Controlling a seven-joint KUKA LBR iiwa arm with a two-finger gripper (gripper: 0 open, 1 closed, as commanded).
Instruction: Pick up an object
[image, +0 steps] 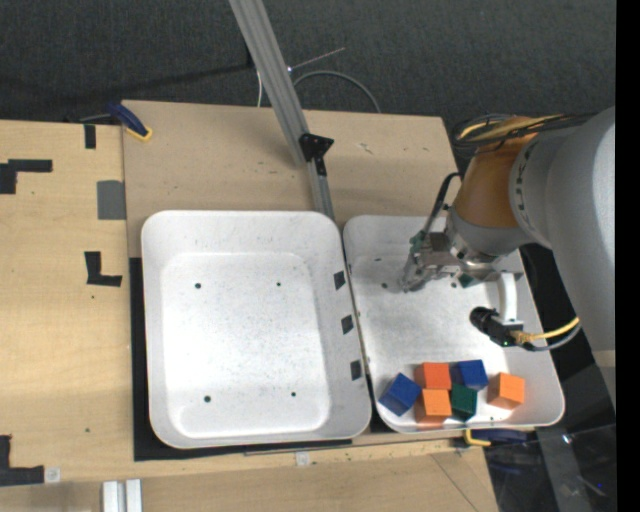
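In the camera view, the gripper (415, 275) is seen over the far half of the right bin (400, 330), low above its bare, speckled floor. Whether it is open or closed cannot be told, since its tip is blurred against the white surface. The grey arm (570, 190) with its orange band (492, 190) is seen reaching in from the right.

The task's things are gathered at the near end of the right bin, well apart from the gripper. 6 small cubes are packed there: a blue block (400, 393) at the left, turned at an angle, then an orange block (436, 375), a second blue block (470, 373), a second orange block (436, 403), a green block (462, 401) and a third orange block (508, 388) at the right, slightly apart. Their faces look matt and their edges sharp.

The left bin (160, 300) is shallow, white and finely speckled, with rounded corners and 4 dark dots on its floor. A slanted metal pole (275, 70) ending in a black clamp (316, 147) is seen behind the bins. The wooden bench (220, 150) is marked with black tape pieces (95, 268), and a blue and yellow clip (131, 120) lies at its far left.
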